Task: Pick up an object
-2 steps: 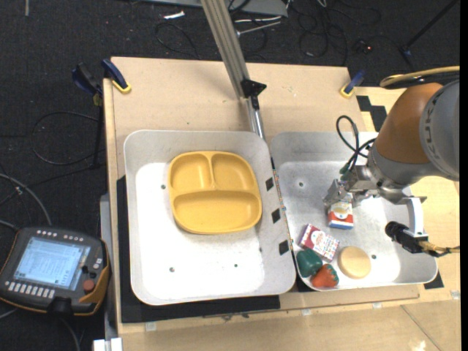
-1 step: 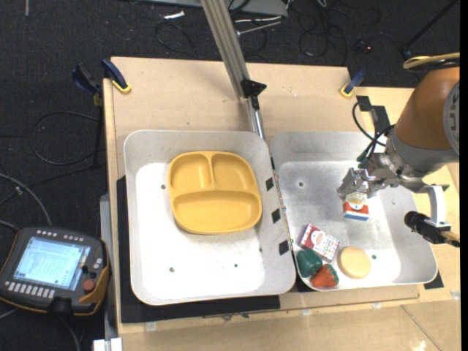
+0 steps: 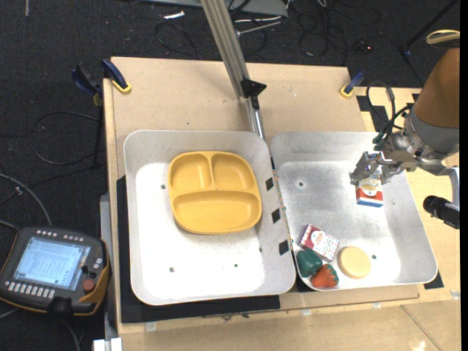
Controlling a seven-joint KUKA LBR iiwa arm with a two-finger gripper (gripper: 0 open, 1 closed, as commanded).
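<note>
My gripper hangs over the right part of the right bin, right above a small carton with a red, white and blue label. The carton lies just under the fingertips, partly hidden by them. At the bin's near edge lie a red and white packet, a pale yellow round disc, a green pepper-like piece and a red strawberry-like piece. The arm comes in from the right with its orange band above the wrist.
A yellow divided plate sits in the left bin. A metal pole slants up from between the bins. A teach pendant lies at the lower left, off the bench. Clamps hold the board's far corners.
</note>
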